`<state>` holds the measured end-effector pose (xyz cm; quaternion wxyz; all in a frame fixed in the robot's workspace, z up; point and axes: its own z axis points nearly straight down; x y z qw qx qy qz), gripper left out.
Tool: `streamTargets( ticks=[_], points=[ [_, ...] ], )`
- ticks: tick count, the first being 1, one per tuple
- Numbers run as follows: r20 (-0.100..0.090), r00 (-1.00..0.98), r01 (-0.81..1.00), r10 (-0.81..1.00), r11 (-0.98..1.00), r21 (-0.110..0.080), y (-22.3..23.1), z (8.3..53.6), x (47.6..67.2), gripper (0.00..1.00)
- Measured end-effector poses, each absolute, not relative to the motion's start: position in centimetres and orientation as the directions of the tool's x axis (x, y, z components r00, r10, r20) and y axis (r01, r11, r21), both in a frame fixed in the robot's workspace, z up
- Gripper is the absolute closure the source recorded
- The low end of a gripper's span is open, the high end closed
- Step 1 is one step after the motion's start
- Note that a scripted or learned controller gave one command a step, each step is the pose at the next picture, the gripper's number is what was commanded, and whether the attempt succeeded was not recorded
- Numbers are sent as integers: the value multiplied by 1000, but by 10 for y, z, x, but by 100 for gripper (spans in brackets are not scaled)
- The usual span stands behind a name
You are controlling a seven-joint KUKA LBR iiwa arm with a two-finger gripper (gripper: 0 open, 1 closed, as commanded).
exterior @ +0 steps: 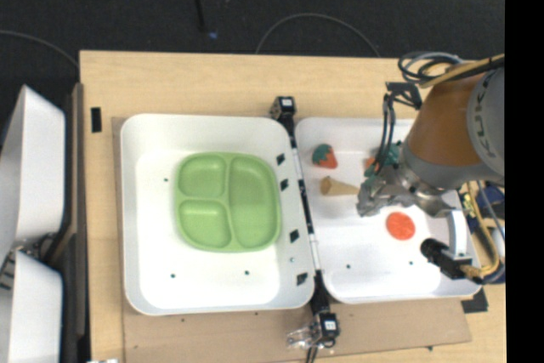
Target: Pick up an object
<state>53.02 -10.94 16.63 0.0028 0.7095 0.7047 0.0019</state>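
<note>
In the right bin (365, 272) lie a small red and green piece (323, 155), a tan wedge (337, 187) and an orange round piece (400, 225). My gripper (371, 201) hangs low over the bin's middle, just right of the tan wedge and up-left of the orange piece. Nothing shows between its fingers. A small orange bit (371, 163) peeks out beside the wrist.
The left bin (149, 268) holds a green divided plate (228, 201). A ridge with black clips (299, 208) separates the two bins. The arm's bulk (450, 136) covers the right bin's far right corner. White boxes (34, 183) stand off the bench at left.
</note>
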Motion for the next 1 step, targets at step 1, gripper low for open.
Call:
streamTargets(
  ticks=[1],
  points=[
    [-2, -3, 1000, 1000, 3, 8, -109, 230, 535, 100]
  ],
)
